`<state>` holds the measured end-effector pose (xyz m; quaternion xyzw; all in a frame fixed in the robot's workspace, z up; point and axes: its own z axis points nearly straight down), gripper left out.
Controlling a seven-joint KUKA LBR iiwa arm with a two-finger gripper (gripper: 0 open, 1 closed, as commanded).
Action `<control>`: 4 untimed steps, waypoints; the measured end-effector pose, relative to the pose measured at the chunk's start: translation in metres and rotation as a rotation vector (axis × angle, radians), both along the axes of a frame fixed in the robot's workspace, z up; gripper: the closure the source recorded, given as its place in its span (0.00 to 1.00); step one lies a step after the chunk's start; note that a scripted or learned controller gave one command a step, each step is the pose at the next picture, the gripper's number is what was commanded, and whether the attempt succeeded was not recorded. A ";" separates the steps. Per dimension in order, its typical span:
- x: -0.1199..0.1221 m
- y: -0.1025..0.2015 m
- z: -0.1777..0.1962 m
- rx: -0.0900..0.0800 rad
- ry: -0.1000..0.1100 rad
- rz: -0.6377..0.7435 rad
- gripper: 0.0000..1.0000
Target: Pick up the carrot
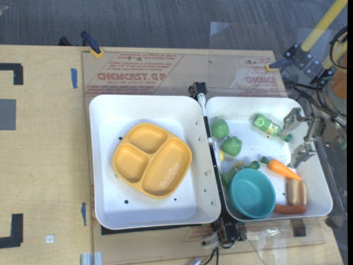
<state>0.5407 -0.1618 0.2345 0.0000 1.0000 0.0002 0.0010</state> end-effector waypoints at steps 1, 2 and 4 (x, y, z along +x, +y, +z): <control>-0.016 -0.060 -0.111 0.003 0.009 0.096 0.00; -0.040 -0.049 -0.145 -0.003 -0.009 0.034 0.00; -0.020 -0.060 -0.135 -0.003 -0.027 -0.276 1.00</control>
